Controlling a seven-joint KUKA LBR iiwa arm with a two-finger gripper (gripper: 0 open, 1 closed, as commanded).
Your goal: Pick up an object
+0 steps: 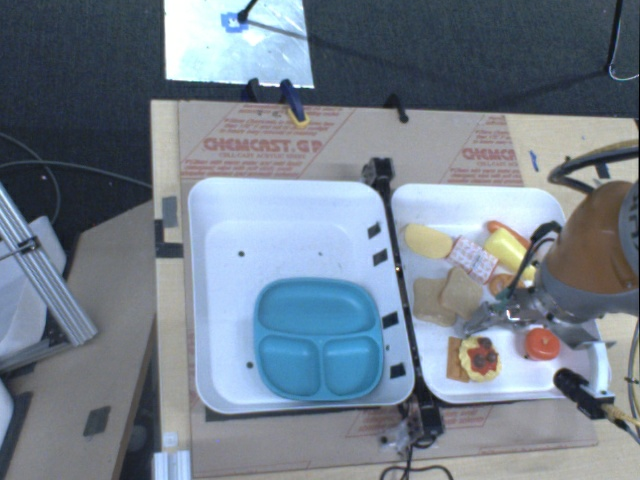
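A cardboard-lined bench [330, 133] is carrying 2 white bins. In the right bin [480, 203], toy food is lying at center right: a yellow piece [428, 240], long axis running left-right. The gripper [492, 315] is hovering just below it; its grip cannot be told.

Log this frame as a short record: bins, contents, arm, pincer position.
left bin: holds a blue divided plate
right bin: yellow lemon-like piece, bread slices, red tomato-like piece, small pizza-like piece, pink wafer
arm: reaches in from the right, over the right bin
pincer: low among the bread slices, near the bin's middle
grasp: not discernible
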